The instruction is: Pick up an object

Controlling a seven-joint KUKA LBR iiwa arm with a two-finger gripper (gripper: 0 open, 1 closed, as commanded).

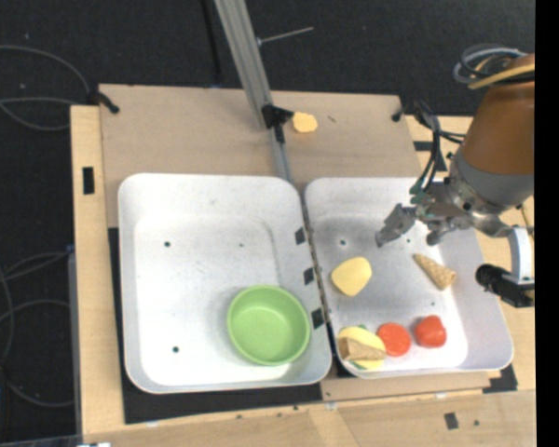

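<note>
Nearest the camera, front rim of the right bin point(484, 366) has 3 items crowded along it: a yellow piece with a tan slice on top point(361, 346) in the front-left corner, an orange-red tomato-like ball point(394, 339) touching it, then a red pepper-like piece point(430, 331) just beside that. Left bin point(168, 212) holds 1 green bowl point(268, 324), upright, near its front-right corner, close to the divider wall between the 2 bins; rest of that bin floor is bare white with a few dark specks. Mid right bin: pale yellow lemon-like lump point(351, 276) near the left wall, tan wedge point(435, 271) well apart to its right. Bare floor between lump and wedge, and across the back of the right bin. Gripper point(412, 230) hangs over the back-middle of the right bin, fingers spread apart, nothing between them, above and between lump and wedge, touching neither. Orange band and grey wrist sit at the right edge. Farther back, on the tan bench board point(186, 128), a small yellow-orange piece point(305, 123) lies beside a slanted metal pole point(242, 49). No readable labels or writing.
</note>
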